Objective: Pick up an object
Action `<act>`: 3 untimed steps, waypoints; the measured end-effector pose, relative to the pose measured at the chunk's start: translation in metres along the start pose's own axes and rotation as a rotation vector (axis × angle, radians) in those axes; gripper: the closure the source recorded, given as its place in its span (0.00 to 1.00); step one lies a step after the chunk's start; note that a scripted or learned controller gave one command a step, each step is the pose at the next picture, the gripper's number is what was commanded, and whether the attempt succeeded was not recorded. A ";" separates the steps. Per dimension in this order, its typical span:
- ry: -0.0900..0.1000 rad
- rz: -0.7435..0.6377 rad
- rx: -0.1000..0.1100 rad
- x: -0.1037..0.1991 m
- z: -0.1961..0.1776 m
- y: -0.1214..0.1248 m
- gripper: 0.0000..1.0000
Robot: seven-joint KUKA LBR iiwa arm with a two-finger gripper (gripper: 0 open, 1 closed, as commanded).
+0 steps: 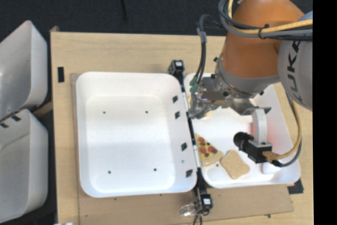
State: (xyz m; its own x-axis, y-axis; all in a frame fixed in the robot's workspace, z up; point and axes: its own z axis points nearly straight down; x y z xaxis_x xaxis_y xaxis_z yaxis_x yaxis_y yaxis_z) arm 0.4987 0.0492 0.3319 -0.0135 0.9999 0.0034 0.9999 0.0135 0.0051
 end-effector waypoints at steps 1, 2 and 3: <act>0.000 0.003 -0.007 0.051 -0.108 -0.007 1.00; -0.006 0.016 0.010 0.018 -0.022 0.001 1.00; -0.003 0.010 0.000 0.016 -0.096 -0.008 1.00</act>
State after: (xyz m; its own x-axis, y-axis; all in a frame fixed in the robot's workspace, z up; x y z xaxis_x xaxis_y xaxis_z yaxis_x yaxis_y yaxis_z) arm 0.4898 0.0646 0.4275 -0.0033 1.0000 0.0003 1.0000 0.0033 0.0054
